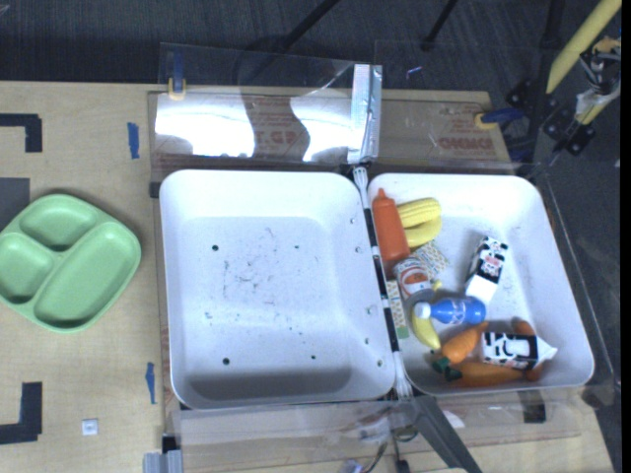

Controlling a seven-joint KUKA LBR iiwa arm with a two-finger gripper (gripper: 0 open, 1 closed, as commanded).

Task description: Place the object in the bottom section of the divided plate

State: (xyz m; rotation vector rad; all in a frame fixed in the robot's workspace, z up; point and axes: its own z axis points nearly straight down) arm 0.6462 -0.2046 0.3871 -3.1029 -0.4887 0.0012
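Judging by how things lie, the task has not really begun: the green divided plate (67,261) sits on the wooden bench (79,116) to the left of both bins, and all three of its sections look bare, including the large one nearest the bottom of the view, where the object is meant to go. Which object is meant cannot be told from the task, but every candidate lies in the right bin (552,264): an orange bottle (388,229) against the divider wall, a yellow corn cob (418,220) touching it, a small round tub (418,272) below, a blue and white bottle (452,312), a banana (424,331) under it, a carrot (459,346), and two black and white milk cartons (487,267) (517,348). The left bin (261,284) stands between that pile and the plate, so any carry must cross it and its raised rim. The toys are heaped and touching, which I judge makes a clean single pick harder. The state of the hand cannot be told here. Everything is left: pick one item, lift it clear, carry it left, release over the lower section
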